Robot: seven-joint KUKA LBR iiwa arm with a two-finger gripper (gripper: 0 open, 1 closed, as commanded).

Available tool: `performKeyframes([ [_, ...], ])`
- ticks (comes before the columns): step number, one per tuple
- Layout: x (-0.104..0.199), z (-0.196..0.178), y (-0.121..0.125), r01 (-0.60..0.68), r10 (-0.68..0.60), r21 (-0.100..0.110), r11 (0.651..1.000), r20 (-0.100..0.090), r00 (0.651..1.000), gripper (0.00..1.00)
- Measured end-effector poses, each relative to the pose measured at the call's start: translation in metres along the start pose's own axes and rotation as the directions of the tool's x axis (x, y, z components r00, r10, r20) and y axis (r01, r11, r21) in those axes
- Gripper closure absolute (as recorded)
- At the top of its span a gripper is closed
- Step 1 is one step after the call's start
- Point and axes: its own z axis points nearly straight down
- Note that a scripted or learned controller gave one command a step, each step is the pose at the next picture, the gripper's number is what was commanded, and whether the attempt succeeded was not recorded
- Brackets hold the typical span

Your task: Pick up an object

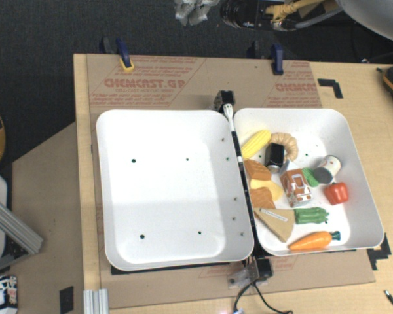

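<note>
Overhead, fingers (195,5) (state unclear) hang beyond the "CHEMCAST GP" board (150,80); 2 bins (164,126) below.

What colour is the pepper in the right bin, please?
Red, seen in the camera view: the pepper.

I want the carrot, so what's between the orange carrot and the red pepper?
In the camera view, a green toy vegetable lies between the carrot and the red pepper, roughly midway.

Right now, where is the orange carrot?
The carrot lies in the right bin, at its near edge, just below the green toy.
</note>
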Motion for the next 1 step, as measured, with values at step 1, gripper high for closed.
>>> performKeyframes([
  [1, -0.0006, 0.1534, -0.0259, -0.001, 0.001, 0.032, 0.999, 0.010, 1.000, 1.00],
])
